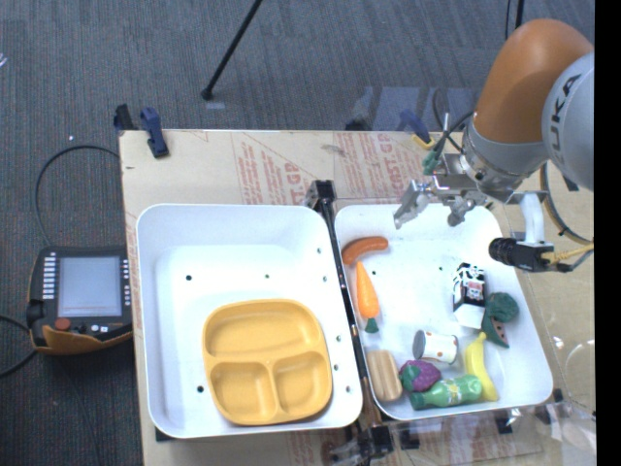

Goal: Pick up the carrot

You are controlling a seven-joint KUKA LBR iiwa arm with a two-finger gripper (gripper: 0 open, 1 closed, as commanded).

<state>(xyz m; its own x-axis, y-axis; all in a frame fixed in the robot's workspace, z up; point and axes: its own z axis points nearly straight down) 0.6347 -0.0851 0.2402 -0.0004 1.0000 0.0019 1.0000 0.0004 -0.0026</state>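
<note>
The carrot point(367, 296) is orange with a green stem end and lies lengthwise near the left wall of the right bin point(427, 246). My gripper point(431, 206) hangs above that bin's far edge, up and to the right of the carrot and well apart from it. Its two fingers point(407, 209) are spread, and nothing sits between them.
A sausage point(364, 249) lies just beyond the carrot. The right bin also holds a milk carton point(470, 291), a small can point(435, 347), a banana point(479, 365), a bread roll point(384, 374), grapes point(419, 375) and several other toy foods. A yellow divided plate point(268, 360) rests in the left bin point(175, 250).
</note>
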